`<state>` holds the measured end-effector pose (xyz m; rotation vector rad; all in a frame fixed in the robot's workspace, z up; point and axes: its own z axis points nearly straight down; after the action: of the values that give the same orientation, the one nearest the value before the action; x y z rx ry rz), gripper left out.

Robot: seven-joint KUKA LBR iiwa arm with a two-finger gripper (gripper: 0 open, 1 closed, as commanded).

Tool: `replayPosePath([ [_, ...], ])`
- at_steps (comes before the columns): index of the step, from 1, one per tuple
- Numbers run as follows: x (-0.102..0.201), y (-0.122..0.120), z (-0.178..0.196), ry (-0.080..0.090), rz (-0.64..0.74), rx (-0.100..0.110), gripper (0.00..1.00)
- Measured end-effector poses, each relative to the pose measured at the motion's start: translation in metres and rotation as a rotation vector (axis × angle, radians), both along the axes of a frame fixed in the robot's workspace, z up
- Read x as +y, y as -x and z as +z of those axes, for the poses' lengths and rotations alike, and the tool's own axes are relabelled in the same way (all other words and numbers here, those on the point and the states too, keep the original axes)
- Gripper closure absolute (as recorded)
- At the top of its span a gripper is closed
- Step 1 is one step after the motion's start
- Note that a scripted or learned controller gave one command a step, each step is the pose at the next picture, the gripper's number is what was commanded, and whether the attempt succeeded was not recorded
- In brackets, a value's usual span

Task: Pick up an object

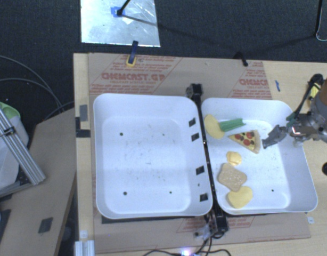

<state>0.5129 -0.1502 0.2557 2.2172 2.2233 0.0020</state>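
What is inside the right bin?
The right bin holds a pizza slice, a green stick lying against a yellow piece, a small yellow bit, a tan cracker and a yellow heart. The gripper covers some of the floor.

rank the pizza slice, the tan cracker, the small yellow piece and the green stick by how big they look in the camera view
1. tan cracker
2. pizza slice, close to the cracker, so this order is unsure
3. green stick
4. small yellow piece

All lie in the right bin.
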Motion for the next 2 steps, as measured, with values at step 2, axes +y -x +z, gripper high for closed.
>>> replayPosePath([
  [2,0.101,0.013,0.007,-0.002,0.008,-0.017,0.00],
])
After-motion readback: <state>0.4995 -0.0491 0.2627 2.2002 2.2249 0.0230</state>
